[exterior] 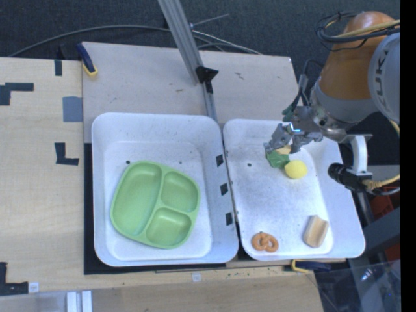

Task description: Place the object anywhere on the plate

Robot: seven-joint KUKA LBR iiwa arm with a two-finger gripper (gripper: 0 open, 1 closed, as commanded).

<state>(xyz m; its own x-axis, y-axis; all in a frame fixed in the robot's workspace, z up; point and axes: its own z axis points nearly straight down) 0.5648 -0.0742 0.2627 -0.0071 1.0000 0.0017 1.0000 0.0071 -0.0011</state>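
Pretzel and bread lie nearest; beyond, tool, grip unclear, touches green piece beside lemon; plate sits apart.

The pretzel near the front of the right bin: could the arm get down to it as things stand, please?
Probably yes. The pretzel lies in the open, apart from the bread piece, with nothing over it; the gripper is up the same bin.

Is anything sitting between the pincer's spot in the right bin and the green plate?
Just the adjoining bin walls between the pincer and the green plate. The pretzel and bread piece lie nearer the front, off that line.
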